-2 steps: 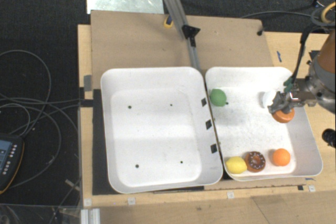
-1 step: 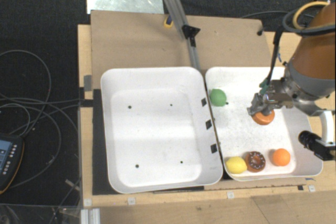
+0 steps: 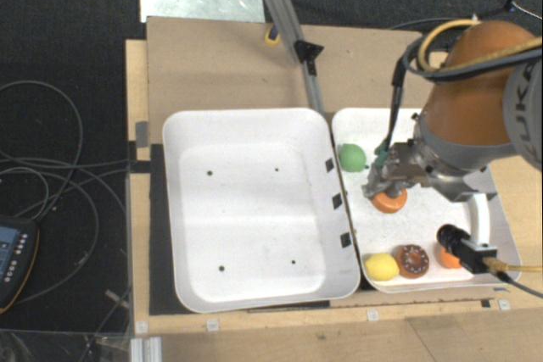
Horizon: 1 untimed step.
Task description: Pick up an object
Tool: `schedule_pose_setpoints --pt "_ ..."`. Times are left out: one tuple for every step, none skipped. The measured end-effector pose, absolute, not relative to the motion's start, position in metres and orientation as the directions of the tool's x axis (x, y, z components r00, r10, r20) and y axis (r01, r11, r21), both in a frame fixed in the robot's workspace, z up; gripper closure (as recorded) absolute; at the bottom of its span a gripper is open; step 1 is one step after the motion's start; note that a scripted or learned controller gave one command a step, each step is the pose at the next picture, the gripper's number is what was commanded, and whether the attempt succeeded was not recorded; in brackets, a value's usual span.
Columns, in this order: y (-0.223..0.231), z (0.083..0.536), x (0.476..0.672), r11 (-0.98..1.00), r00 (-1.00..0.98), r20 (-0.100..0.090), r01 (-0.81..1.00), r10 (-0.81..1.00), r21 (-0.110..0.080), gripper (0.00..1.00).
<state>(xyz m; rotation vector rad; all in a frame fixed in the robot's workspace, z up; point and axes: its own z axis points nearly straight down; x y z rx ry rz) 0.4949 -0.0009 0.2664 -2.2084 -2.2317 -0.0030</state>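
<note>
My gripper [image 3: 382, 185] hangs low over the right bin [image 3: 361, 125], directly above an orange object [image 3: 390, 201] whose lower part shows beneath it. A green ball [image 3: 351, 156] lies just to the gripper's upper left. Near the bin's front edge sit a yellow lemon-like object [image 3: 382, 267], a brown doughnut [image 3: 413, 260] and another orange piece [image 3: 447, 257], partly behind a black fitting on the arm. The arm's body hides much of the right bin's far side.
The left bin [image 3: 254, 208] is a broad white tray beside the right one. A grey metal pole [image 3: 284, 8] slants down to the bins' back edge. Cables lie on the dark floor at left.
</note>
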Motion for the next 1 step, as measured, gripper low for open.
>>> schedule_pose_setpoints --pt "0.0555 0.249 0.5012 0.011 -0.011 0.003 1.0 1.0 -0.001 1.0"
